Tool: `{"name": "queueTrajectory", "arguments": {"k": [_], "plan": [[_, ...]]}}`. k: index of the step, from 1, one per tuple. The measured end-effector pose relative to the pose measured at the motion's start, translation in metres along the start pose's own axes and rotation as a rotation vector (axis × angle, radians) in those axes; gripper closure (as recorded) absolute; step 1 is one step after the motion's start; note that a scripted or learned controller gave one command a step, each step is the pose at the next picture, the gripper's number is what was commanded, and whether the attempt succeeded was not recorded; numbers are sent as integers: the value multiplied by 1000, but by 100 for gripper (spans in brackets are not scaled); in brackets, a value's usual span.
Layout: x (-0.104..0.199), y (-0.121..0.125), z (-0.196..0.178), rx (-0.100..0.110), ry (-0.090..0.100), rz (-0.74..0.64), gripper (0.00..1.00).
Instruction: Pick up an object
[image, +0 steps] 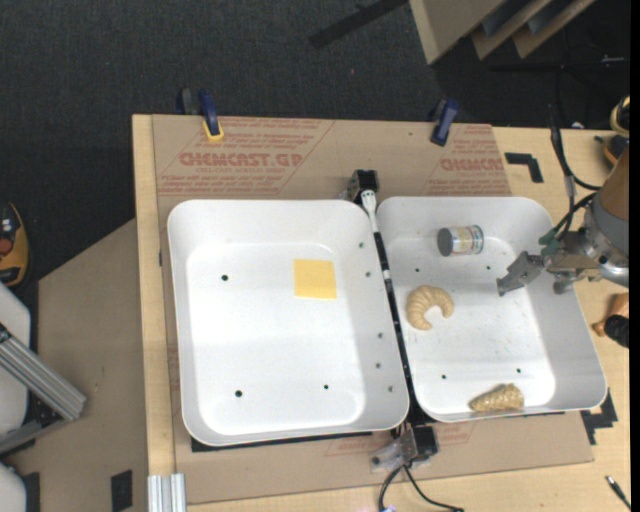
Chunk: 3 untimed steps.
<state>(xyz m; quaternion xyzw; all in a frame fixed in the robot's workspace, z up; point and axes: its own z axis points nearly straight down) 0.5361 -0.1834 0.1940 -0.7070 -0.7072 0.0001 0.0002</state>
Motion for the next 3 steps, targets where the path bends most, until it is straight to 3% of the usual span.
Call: {"name": "queueTrajectory", "arguments": {"k": [1,2,3], "plan": [[88,9,114,0,0,-5,0],[123,38,3,-12,-1,-5,0],[173,55,9,-4,0,-5,0]]}}
